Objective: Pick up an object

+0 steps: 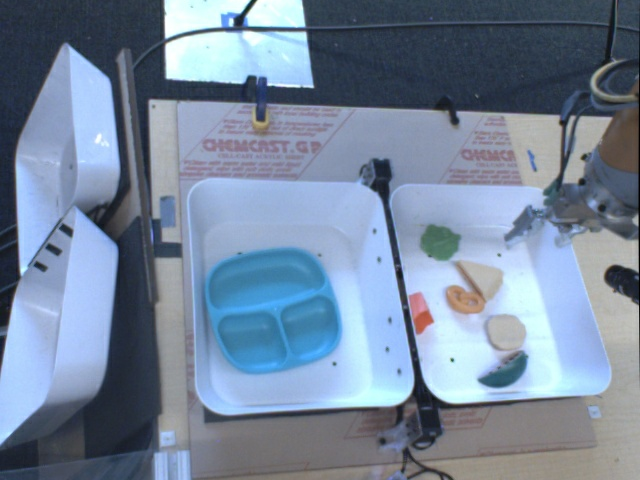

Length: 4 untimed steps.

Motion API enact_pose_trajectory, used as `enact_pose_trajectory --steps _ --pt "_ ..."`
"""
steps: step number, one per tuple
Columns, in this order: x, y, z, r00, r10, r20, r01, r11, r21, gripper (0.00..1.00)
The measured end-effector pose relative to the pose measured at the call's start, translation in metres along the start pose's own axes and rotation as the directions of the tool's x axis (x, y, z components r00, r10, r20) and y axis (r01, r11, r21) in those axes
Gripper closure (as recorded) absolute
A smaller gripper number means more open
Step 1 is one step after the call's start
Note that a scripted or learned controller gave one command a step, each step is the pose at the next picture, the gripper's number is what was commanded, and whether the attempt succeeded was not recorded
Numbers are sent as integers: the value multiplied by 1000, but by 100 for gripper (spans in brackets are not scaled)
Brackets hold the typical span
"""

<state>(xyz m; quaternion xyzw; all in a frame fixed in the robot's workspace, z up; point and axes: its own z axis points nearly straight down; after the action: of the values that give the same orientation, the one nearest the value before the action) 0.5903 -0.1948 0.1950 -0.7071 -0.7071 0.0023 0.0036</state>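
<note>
Blue tray [272,308] in left bin [230,203], toy foods [470,298] in right bin [580,308]

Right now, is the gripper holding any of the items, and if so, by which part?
Nothing is held. The gripper hangs over the upper right of the right bin, apart from the green piece and the other food items.

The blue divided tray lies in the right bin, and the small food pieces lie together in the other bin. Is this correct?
Not quite. The camera view shows the blue divided tray in the left bin, not the right one. The small food pieces do lie together in the other bin, the right bin.
</note>
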Motion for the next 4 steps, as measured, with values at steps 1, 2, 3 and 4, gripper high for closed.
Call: enact_pose_trajectory --steps 1,2,3,4 --pt "0 1 -2 1000 -1 1 1 1000 -4 0" --pt "0 -3 63 1000 0 -1 0 1000 0 0" --pt "-2 0 97 1000 0 3 0 1000 -13 0" --pt "-1 0 90 1000 -2 1 2 1000 -10 100"
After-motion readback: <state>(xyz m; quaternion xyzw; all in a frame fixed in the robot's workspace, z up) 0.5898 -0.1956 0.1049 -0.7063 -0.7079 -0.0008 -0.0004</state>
